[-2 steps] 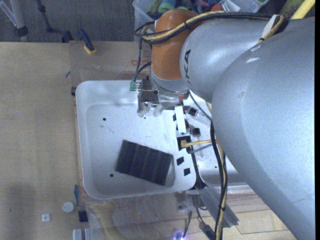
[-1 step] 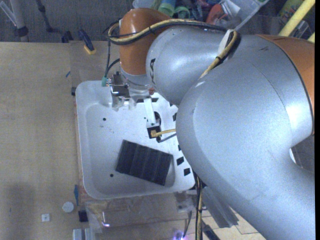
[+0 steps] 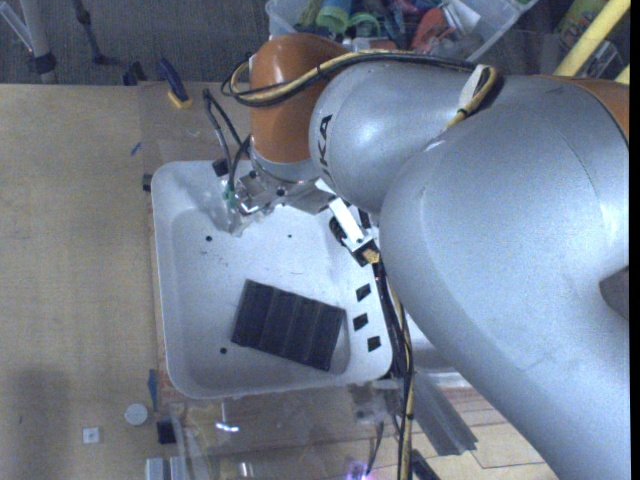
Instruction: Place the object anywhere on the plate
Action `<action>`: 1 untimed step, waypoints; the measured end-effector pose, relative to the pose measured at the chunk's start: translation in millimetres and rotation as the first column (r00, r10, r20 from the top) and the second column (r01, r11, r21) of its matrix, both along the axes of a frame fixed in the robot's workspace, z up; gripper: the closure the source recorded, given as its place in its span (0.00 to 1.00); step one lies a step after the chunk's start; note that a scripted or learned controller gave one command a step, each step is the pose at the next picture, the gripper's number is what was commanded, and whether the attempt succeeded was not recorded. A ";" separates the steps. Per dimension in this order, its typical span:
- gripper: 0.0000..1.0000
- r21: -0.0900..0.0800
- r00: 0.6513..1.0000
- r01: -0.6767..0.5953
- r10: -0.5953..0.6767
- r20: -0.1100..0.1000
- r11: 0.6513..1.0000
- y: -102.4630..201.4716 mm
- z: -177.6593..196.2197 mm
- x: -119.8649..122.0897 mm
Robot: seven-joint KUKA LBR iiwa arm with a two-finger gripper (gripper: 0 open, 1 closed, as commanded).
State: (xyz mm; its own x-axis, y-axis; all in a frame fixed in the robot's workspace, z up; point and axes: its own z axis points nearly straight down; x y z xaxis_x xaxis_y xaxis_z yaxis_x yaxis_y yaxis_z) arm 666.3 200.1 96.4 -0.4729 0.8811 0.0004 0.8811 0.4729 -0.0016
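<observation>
The gripper (image 3: 236, 208) hangs over the white bin's (image 3: 185, 373) far left corner; whether it grips anything cannot be told. A ribbed black plate (image 3: 288, 325) lies apart from it, toward the bin's near edge.

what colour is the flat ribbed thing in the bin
Black, or very dark grey, with parallel ridges; camera view.

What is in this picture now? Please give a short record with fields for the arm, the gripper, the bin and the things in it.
arm: grey KUKA arm, orange band above the wrist, reaching over the bin
gripper: gripper low over the bin's far left part
bin: shallow white bin
contents: dark ribbed rectangular plate lying flat, near side
background: clear tub of colourful items, top of view
</observation>
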 end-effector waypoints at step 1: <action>1.00 0.000 0.963 -0.268 0.268 0.003 0.963 17.2 -3.6 -0.3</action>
